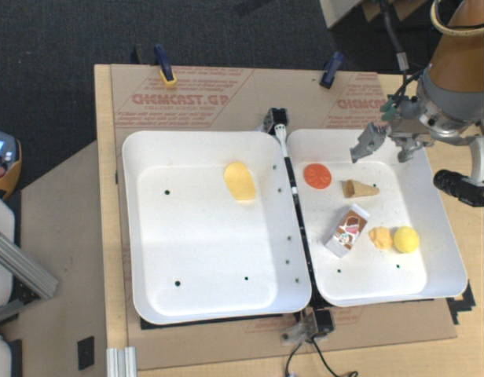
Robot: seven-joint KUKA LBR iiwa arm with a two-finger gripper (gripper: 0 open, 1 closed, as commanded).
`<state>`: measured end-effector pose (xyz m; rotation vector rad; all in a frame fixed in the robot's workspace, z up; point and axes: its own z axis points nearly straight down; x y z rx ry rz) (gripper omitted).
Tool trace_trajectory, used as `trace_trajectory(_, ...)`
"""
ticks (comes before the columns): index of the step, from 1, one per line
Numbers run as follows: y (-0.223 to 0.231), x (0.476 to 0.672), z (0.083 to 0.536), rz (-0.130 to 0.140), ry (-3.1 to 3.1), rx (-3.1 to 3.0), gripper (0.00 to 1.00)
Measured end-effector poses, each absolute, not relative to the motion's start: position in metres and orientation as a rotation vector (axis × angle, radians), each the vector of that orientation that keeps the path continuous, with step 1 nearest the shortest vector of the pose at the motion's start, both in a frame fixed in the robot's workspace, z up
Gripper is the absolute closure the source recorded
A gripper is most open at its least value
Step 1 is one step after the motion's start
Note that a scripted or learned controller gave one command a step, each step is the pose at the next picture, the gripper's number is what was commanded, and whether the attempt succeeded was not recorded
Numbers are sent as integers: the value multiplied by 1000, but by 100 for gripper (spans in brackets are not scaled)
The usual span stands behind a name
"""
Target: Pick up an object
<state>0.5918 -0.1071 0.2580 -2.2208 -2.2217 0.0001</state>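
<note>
My gripper (pixel 386 149) hangs over the back part of the right bin (pixel 430 277), its two grey fingers spread apart with nothing between them. Below it in that bin lie a red disc (pixel 318 176), a tan wedge (pixel 358 188), a small brown and white carton (pixel 346 232), a small orange piece (pixel 379 236) and a yellow ball (pixel 406 240). The wedge is the nearest to the fingers, just in front of them. A pale yellow oval object (pixel 240 181) lies in the left bin (pixel 148 289).
The two bins meet along a black hinge strip (pixel 293 203) with clamps at both ends. Blue clamps (pixel 165 64) hold the cardboard at the back edge. The arm's orange band (pixel 460 49) rises at the upper right.
</note>
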Motion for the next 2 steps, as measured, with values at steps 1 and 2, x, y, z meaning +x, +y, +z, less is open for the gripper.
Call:
trace_trajectory(1,-93,579,98,12,-2213,-2213,0)
trace_trajectory(2,-109,645,85,3,-2220,-2218,0)
